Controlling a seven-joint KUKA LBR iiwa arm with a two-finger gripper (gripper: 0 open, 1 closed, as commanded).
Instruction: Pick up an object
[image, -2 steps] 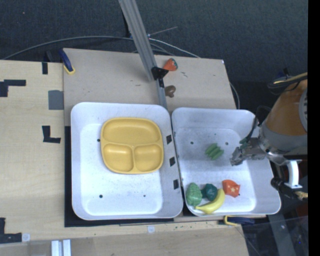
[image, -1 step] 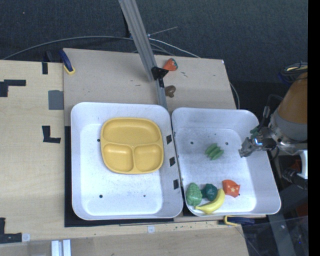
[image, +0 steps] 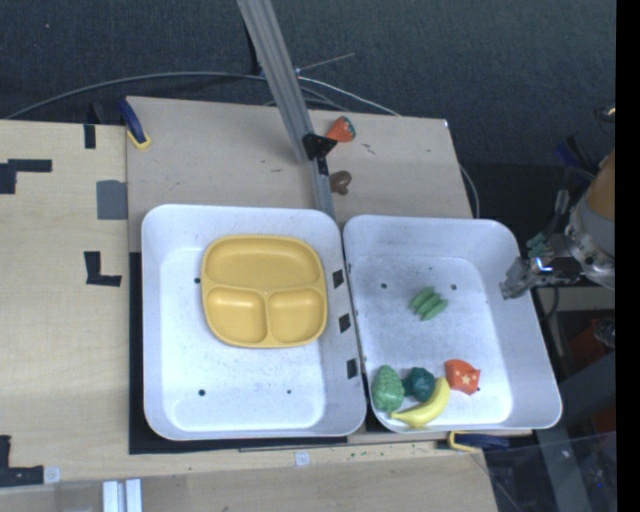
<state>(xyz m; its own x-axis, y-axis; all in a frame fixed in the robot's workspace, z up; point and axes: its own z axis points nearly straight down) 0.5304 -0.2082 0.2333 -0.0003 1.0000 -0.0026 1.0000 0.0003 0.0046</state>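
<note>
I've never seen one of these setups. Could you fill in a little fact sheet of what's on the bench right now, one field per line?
left bin: holds a yellow divided plate
right bin: holds toy food
middle of right bin: green pea pod, lying alone
near corner of right bin: light green leafy vegetable, dark green vegetable, yellow banana, red strawberry, clustered together
gripper: over the right bin's right rim, holding nothing visible

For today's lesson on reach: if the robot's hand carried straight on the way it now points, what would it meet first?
The hand points left over the right bin's rim. Going on, it would probably meet the green pods first, though its height above the bin is unclear.
</note>
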